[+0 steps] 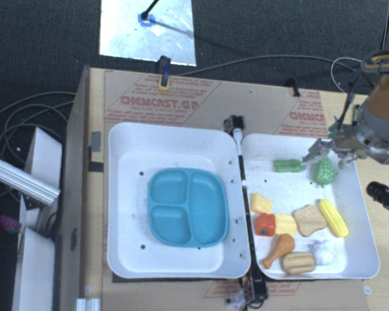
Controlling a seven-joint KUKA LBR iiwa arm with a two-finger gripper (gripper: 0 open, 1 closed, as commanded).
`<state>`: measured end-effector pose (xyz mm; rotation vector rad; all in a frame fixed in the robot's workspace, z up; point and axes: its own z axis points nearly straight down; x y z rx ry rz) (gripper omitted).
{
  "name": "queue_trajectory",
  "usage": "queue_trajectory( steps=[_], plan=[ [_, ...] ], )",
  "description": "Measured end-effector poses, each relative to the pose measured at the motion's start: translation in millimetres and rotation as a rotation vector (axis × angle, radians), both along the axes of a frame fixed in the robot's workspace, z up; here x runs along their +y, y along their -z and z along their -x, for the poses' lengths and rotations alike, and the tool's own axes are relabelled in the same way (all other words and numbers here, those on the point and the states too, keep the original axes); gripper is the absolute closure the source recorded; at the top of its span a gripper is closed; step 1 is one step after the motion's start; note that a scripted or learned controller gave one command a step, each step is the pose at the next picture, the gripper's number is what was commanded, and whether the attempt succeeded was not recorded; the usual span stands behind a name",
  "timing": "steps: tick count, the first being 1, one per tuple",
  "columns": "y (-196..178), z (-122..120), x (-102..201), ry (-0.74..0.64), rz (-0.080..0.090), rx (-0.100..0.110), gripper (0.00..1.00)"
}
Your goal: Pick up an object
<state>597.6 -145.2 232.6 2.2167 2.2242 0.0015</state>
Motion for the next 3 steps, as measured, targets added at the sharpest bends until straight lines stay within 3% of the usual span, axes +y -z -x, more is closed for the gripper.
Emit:
queue_trajectory(
  steps=[1,2,3],
  plan=[
    [144,-35,-62,0.003,0.000,0.005,0.00],
    [131,-38,-62,0.001,0.002,-0.003,1.00],
    [93,12,-38,0.002,0.001,-0.002,1.00]
  ],
)
